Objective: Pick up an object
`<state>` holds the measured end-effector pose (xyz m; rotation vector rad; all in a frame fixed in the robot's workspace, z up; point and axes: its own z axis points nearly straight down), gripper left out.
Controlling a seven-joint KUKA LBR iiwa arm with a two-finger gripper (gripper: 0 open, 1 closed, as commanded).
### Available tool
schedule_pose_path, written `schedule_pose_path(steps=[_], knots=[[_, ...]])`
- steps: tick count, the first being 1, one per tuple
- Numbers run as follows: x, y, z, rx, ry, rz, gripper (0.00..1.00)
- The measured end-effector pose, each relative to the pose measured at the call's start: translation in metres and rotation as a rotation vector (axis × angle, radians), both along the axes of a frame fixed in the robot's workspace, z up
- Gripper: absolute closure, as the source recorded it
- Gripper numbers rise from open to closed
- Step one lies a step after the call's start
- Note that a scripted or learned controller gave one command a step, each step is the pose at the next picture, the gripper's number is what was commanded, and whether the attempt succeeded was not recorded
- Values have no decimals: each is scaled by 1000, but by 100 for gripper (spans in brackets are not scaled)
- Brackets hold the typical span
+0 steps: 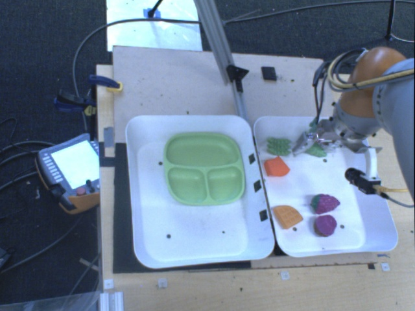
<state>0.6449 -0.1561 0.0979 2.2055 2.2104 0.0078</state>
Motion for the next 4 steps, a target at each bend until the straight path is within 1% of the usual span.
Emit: schedule_pose_path(steps=[1,2,3,4], knots=[[-2,2,6,6,8,0,100],[-6,-6,64,8,11,-2,100],[-3,-2,109,9,10,3,100],[-1,-2,140,9,12,3,100]])
